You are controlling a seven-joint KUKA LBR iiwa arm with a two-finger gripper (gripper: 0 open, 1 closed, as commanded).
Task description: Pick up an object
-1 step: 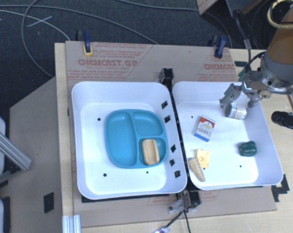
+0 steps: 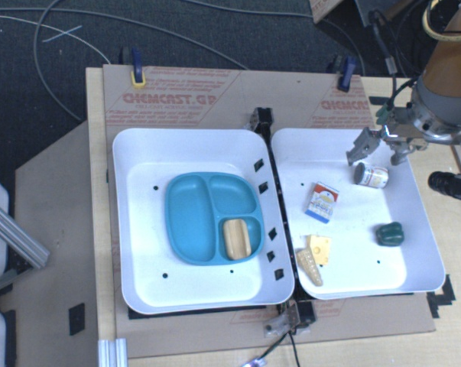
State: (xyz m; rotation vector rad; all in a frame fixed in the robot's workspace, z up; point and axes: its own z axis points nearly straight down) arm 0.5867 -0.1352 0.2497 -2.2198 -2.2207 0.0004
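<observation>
In the camera view, the gripper [image 2: 379,153] is seen above the far part of the right bin [image 2: 421,270], its 2 fingers spread wide and nothing held between them. A small white jar [image 2: 372,177] lies on its side just beneath and between the fingertips, slightly toward the near side; whether it is touched by either finger cannot be told. The step in hand is judged to be the descent onto this jar. It would be done well if the fingers were lowered evenly on both sides of the round body, centred before closing, since a lying cylinder is likely to roll away if it is struck by 1 finger first. Other things are found in the same bin: a small red and white box [image 2: 322,202] to the left of the jar, a green object [image 2: 390,234] nearer, and 2 yellow pieces [image 2: 313,257] at the near left. In the left bin [image 2: 131,281] a blue divided plate [image 2: 207,216] with a tan block [image 2: 236,238] is set well apart from the gripper.
</observation>
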